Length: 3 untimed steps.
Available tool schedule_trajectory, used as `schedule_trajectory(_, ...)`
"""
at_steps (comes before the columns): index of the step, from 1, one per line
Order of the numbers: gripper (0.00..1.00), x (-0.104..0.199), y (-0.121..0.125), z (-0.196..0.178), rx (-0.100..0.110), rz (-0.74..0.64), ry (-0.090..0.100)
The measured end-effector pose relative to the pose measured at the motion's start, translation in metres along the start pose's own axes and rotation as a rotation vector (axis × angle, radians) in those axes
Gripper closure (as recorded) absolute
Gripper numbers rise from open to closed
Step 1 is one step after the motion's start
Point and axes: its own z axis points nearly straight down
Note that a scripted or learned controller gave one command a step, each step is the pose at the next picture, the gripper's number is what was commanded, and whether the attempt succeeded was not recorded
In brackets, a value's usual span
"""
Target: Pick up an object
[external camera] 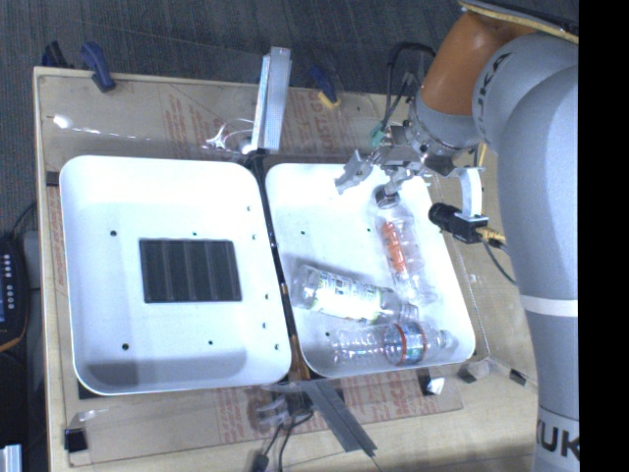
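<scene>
Two shallow white plastic bins are seen side by side on the table (147,116). The left bin (88,264) carries a dark ribbed rectangular panel (190,270) on its floor. The right bin (305,214) holds three clear plastic bottles.

An upright bottle-shaped one with an orange label (398,249) is laid lengthwise along the right side, cap end toward the far rim. A second bottle with a pale label (339,293) is laid slanted across the middle. A third, crumpled, with a red and blue label (393,342), is laid along the near wall. The near two are touching or almost touching; the orange-label bottle's base is close to both, so the cluster is crowded at the near right corner.

Blue clamps (98,67) are seen at the far table edge, and a grey upright bar (272,101) at the seam between bins. Cables are run by the wrist.

The gripper (378,170) is positioned over the far end of the right bin, just above the orange-label bottle's cap. Fingers appear spread apart, with nothing seen between them. The other two bottles are well apart from the gripper, toward the near side.
</scene>
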Motion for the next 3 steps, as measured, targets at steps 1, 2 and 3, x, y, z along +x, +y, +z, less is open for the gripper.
schedule_trajectory(1,0.00,-0.028,-0.033,0.005,-0.002,-0.033,0.000)
schedule_trajectory(2,0.00,-0.024,-0.014,0.114,0.000,-0.215,0.004)
schedule_trajectory(3,0.00,0.017,0.010,0.111,-0.006,0.029,-0.001)
